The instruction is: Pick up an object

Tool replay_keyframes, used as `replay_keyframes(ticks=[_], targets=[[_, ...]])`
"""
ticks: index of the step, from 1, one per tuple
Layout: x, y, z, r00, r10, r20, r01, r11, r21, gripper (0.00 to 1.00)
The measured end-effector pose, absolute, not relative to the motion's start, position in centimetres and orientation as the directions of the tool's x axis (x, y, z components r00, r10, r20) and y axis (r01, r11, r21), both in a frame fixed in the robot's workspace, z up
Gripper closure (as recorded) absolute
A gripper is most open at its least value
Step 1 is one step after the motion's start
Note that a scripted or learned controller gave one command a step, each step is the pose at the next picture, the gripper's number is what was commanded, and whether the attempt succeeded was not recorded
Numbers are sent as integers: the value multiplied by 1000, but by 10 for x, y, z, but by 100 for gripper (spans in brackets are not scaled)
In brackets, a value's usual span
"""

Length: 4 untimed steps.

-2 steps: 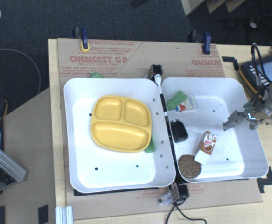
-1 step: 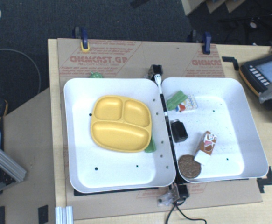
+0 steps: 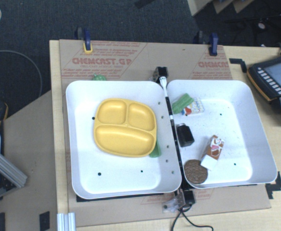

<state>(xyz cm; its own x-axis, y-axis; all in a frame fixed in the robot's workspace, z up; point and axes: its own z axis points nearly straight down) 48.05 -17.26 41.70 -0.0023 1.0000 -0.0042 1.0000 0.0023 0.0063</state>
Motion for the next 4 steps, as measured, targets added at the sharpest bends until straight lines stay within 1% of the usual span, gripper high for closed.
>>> replay_keyframes(ticks=[1, 2, 3, 4], targets=[[479, -134, 314, -3, 1000, 4, 1000, 3, -9, 100], [480, -57, 464, -9, 1000, -1, 1000, 9, 17, 100], [478, -28, 330, -2, 1000, 1, 1000, 2, -14, 100], [480, 24, 407, -7, 1000, 2, 1000, 7, 10, 100]])
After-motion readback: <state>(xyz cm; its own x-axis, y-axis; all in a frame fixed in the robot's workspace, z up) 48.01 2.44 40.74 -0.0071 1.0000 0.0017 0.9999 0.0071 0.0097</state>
